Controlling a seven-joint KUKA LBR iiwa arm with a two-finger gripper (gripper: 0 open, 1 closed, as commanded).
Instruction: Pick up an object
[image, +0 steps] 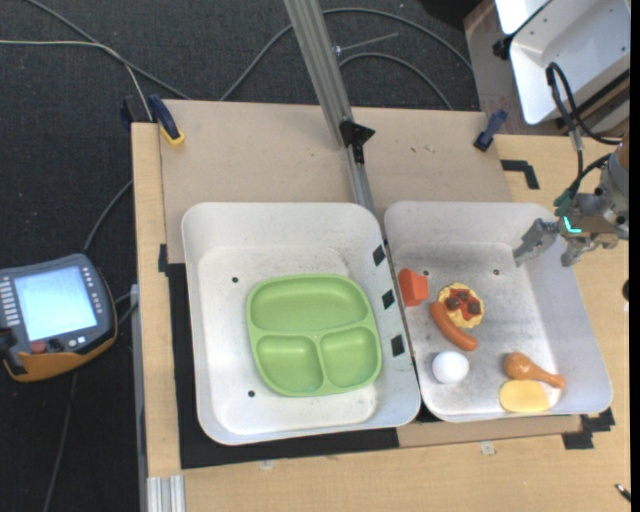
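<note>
The right bin (470, 222) holds several toy foods: an orange block (413, 286), a red sausage (453, 326), a small tart with red topping (463, 303), a white ball (450, 367), a brown drumstick (533, 369) and a yellow piece (525, 398). My gripper (552, 247) hovers over that bin's far right corner, above and to the right of the foods. Its fingers are spread, so it is open with nothing between them.
A green divided plate (314, 333) lies in the left bin (205, 240). A metal pole (327, 80) slants down to the gap between the bins. Blue clamps (166, 121) sit on the board's far corners, and a teach pendant (50, 315) lies on the floor at left.
</note>
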